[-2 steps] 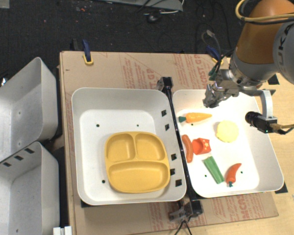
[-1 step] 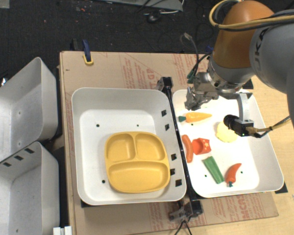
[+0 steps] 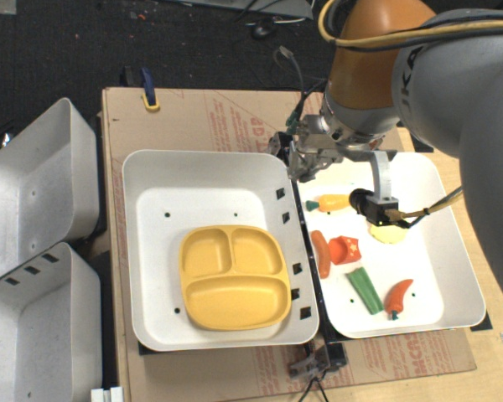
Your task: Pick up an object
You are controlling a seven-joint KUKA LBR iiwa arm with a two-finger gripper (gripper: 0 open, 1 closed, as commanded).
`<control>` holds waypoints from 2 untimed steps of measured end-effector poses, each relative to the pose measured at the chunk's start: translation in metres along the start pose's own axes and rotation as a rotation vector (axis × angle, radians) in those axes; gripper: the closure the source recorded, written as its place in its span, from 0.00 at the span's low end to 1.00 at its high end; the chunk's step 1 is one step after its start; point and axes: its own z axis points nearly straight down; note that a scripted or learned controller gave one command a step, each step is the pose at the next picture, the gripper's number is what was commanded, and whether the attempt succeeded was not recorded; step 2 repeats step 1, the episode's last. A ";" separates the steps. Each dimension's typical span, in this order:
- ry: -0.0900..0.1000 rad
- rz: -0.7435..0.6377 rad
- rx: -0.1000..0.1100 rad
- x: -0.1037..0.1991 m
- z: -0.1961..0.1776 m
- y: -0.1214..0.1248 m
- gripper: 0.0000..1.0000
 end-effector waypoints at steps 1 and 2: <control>0.000 0.000 0.000 0.059 0.005 0.016 1.00; 0.000 0.000 0.000 0.059 0.005 0.016 1.00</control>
